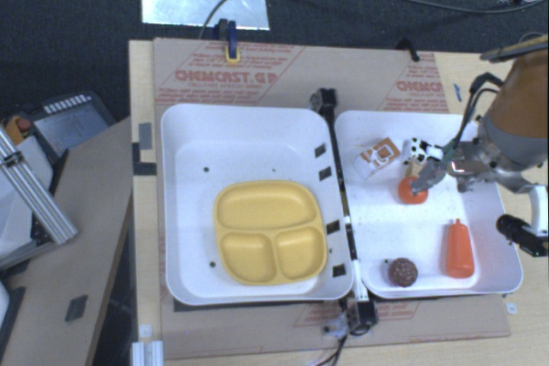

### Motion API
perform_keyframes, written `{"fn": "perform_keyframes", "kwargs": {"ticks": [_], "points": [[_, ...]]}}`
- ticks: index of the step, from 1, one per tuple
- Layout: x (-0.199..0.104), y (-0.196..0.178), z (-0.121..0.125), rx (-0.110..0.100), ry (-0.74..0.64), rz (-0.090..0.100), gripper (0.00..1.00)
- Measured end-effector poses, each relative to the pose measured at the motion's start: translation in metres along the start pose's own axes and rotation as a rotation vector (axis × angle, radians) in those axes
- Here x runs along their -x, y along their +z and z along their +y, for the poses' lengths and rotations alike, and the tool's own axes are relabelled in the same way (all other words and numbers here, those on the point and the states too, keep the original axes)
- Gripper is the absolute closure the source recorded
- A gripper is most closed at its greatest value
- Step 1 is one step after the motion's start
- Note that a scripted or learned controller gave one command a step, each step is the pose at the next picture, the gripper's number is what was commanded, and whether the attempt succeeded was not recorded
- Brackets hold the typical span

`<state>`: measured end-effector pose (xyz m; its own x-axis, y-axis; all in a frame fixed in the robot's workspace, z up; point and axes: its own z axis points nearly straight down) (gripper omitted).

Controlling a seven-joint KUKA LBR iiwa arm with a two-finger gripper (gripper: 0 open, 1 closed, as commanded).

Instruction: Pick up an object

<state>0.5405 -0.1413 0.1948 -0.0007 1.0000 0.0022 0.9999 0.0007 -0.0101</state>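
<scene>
I see the yellow divided tray in the left bin. In the right bin, the orange bottle stands lengthwise, cap pointing away from the brown ball. The gripper sits over a small orange piece; its spread I cannot tell.

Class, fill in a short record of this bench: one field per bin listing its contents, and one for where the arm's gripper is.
left bin: yellow divided tray
right bin: small carton, black-and-white cow toy, orange round piece, orange bottle, brown ball
gripper: over the right bin, directly at the orange round piece
grasp: cannot tell
</scene>
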Motion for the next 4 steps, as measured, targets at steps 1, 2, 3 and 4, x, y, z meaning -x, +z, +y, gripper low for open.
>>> {"fn": "perform_keyframes", "kwargs": {"ticks": [1,2,3,4], "points": [[0.0,-0.005,0.003,0.011,-0.003,-0.002,0.0],[-0.003,0.038,0.009,0.008,-0.002,-0.002,0.0],[-0.004,0.101,0.009,0.007,0.0,-0.001,0.0],[-0.004,0.11,0.01,0.01,0.0,-0.002,0.0]]}}
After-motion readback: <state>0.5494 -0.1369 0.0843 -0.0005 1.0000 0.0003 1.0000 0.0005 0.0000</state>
